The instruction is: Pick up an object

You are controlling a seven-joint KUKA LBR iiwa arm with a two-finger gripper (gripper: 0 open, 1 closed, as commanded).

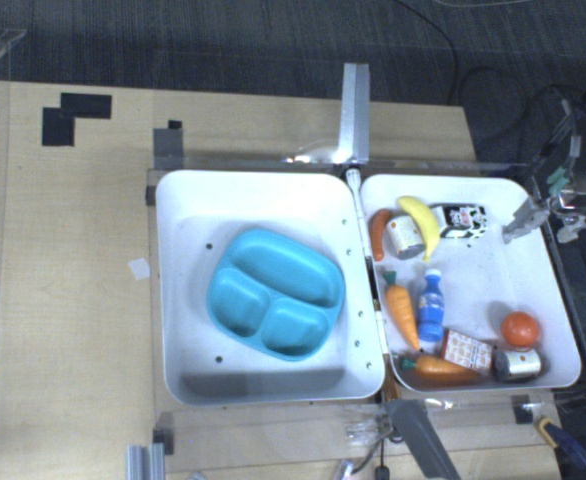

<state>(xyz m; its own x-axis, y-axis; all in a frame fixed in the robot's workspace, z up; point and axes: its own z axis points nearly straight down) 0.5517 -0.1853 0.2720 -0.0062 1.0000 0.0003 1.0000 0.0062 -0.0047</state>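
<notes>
Two bins, right one full

Left bin (178,298): blue tray (273,293) mid-floor. Right bin (563,308): banana (420,223), can (403,238) by far-left corner; carrot (402,313), bottle (430,310) along left wall; tomato (520,329) near right corner. Gripper (533,213) over far-right rim, grasping nothing; open or closed, cannot tell.

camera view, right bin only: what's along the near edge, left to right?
Orange carrot-like piece → small printed box → metal can lying on its side, with the tomato just behind it.
</notes>
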